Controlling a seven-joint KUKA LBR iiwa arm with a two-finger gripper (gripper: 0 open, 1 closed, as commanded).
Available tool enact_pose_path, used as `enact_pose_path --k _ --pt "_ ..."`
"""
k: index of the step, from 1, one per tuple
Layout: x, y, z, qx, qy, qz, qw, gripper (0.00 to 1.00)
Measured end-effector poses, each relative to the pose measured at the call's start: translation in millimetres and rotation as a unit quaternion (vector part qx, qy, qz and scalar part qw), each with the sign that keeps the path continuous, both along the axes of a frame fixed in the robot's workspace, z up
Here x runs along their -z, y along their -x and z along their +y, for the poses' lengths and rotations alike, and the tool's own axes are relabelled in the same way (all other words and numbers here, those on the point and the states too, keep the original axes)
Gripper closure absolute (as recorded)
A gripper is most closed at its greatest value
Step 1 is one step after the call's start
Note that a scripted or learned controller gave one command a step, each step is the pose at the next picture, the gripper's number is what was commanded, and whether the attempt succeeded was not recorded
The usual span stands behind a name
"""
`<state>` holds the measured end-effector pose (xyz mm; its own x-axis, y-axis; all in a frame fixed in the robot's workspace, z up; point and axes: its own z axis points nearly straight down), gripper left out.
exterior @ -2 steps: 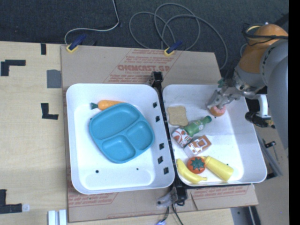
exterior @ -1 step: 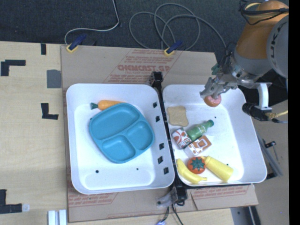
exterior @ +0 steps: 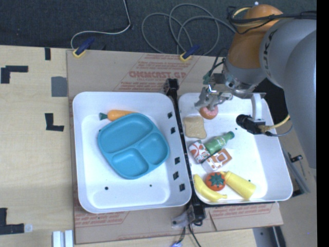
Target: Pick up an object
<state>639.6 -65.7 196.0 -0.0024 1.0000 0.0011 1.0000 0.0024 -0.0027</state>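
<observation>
While the left bin (exterior: pixel 82 138) holds only a blue tray (exterior: pixel 133 144) with a carrot (exterior: pixel 121 114) tucked against its far edge, leaving bare white floor along the near and left walls, the right bin (exterior: pixel 267 153) is crowded down its left half. There a bread slice (exterior: pixel 195 127), a green bottle (exterior: pixel 219 142), two small packets (exterior: pixel 205 156), a banana (exterior: pixel 205 190), a tomato (exterior: pixel 216 181) and a yellow bottle (exterior: pixel 240 184) lie close together (its right side stays open). The gripper (exterior: pixel 209 106) hangs at that bin's far left corner with its fingers closed on a small red piece (exterior: pixel 209 112), just beyond the bread.
</observation>
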Motion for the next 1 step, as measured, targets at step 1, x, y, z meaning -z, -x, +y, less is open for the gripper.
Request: enact_pose_path --k 1 --pt "3.1 17.1 55.9 0.0 0.0003 0.0 1.0 1.0"
